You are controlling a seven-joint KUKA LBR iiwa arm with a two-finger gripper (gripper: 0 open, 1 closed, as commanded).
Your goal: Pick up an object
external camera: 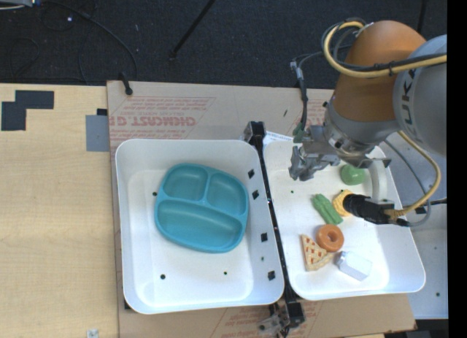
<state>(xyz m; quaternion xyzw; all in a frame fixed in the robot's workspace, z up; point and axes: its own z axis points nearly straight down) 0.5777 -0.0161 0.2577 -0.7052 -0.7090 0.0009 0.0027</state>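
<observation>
Nothing is lifted yet: our pincer hangs above the right bin, just beside the green stick; we cannot tell its spread.

Even overhead light, bright white bins, soft shadows, dark background, slightly soft focus

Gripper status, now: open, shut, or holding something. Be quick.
Gripper: cannot be told from the camera view. It hangs over the upper left part of the right bin, and nothing shows between it and the bin floor.
</observation>
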